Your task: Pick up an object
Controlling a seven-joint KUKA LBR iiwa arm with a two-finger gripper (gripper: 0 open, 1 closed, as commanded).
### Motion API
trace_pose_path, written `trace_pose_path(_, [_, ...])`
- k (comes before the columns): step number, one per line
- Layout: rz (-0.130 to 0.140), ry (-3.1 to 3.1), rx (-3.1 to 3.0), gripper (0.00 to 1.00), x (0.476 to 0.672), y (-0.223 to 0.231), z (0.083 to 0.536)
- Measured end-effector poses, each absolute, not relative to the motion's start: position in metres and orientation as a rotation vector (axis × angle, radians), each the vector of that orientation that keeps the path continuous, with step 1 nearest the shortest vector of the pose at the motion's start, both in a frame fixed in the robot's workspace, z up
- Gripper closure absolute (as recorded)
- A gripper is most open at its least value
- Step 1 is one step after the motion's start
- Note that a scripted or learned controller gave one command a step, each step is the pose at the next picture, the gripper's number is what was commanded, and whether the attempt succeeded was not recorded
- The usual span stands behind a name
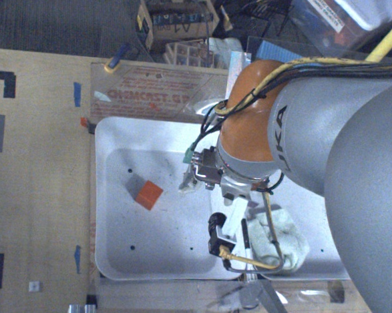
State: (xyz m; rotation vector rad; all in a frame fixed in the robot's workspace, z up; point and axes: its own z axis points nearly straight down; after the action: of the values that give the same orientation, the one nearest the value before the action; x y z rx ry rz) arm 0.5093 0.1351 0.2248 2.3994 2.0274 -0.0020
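Camera view looks down on a white bin (114, 180) with the big grey arm (345, 129) reaching in from the right.

Start at the gripper (189, 183). It hangs low over the middle of the bin floor, under the orange band (252, 116). I cannot tell how the jaws stand, because the wrist hides them from above. Nothing can be seen held there.

Just behind the jaws, toward the arm side, lies a white cloth (280, 239), crumpled up. A yellow cable (255, 262) loops over it.

Out the other way, to the left of the jaws in this view and a bit lower, sits a small orange block (149, 195). It rests flat on the bin floor, near the jaws but not touching them. It is close to square, turned at a slant, so it has no clear long side. I think the block is the easy thing to pick, so the jaws would need to slide left toward it and then drop.

Far past the bin, a clear sheet (153, 96) has faint red writing, too blurry to read. The arm shows part of the letters "KA" (278, 128).
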Motion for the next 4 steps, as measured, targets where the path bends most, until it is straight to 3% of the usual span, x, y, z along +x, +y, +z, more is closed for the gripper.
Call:
trace_pose_path(1, [0.017,1.769,2.594,0.00,0.482,0.202,0.091])
trace_pose_path(2, [0.028,2.081,2.345,0.00,0.485,0.191,0.091])
trace_pose_path(3, [-0.001,2.305,2.134,0.00,0.482,0.225,0.174])
trace_pose_path(4, [-0.004,2.433,1.991,0.00,0.496,0.220,0.144])
